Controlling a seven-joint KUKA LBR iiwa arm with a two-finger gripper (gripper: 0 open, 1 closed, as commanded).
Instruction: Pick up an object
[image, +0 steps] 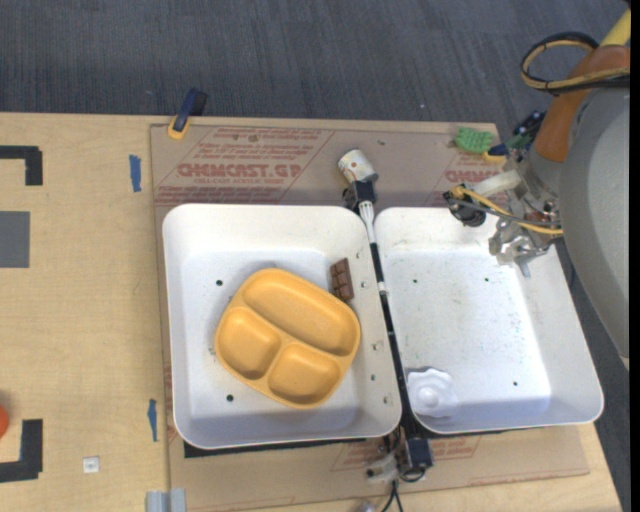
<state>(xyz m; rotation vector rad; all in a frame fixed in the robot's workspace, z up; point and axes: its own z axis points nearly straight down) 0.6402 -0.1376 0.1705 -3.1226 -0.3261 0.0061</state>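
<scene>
Gripper (518, 246) is hanging over the far right corner of the right bin (560, 330), near the rim, with nothing showing between its fingers; how wide it is set, cannot tell. Nearest candidate: a small white piece (431, 390) is lying at the near left corner of that bin, close against the wall; likely light and hard, but the wall is crowding one side, so a top-down pinch from the open side looks safer. Left bin (190, 300): a yellow tray (288, 335) with three compartments is sitting at mid-floor, tilted; probably stiff, light, smooth plastic, too broad to span, so the rim or a divider looks like the hold. A brown block (341, 279) is resting just beside its far right edge, near the shared wall. Right bin floor is offering open room; the middle walls are the hazard in crossing.
</scene>
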